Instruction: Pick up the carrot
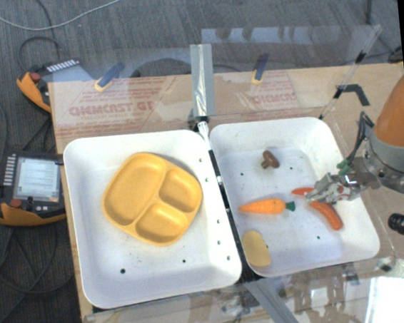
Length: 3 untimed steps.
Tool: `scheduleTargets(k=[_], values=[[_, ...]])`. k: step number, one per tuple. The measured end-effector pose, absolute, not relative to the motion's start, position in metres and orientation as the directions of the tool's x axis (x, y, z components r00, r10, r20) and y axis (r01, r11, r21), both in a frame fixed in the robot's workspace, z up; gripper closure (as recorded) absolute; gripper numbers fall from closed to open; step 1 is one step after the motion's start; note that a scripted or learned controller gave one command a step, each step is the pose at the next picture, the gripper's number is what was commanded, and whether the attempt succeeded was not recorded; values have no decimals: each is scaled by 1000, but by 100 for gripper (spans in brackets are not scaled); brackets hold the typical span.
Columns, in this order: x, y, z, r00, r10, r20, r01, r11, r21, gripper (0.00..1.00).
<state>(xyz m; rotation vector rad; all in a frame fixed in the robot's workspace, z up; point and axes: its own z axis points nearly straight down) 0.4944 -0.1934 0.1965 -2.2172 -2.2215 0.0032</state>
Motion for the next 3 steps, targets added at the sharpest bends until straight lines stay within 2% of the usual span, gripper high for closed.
scheduleTargets(k=[1,2,3], values=[[550,-135,107,-77,997,1,997,77,-5,0],[490,-114,91,404,915,3,915,-404,19,0],[489,-114,99,404,915,3,915,-404,15,100]])
